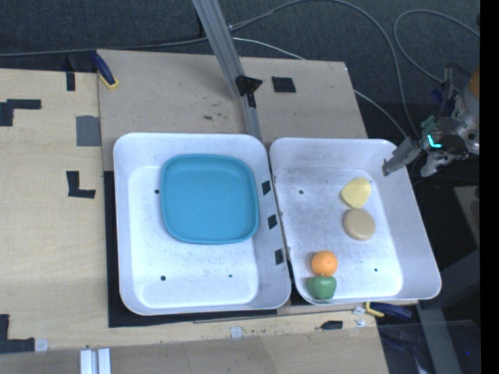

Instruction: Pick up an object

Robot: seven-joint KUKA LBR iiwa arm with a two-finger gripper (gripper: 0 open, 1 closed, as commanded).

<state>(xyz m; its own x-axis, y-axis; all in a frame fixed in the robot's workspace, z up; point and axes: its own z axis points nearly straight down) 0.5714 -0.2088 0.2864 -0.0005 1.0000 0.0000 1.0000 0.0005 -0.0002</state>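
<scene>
The right bin [312,156] holds a pale yellow lump [356,192], a tan round piece [359,224] just below it, an orange ball [324,262] and a green piece [321,287] touching the ball at the bin's front edge. My gripper [412,162] hovers over the bin's far right rim, to the right of and above the yellow lump. It is open, with nothing between its fingers.
The left bin [129,232] carries a blue square plate [209,198]. A grey metal pole [226,49] slants down to the gap between the bins. Cables [405,33] trail across the dark floor behind the right bin.
</scene>
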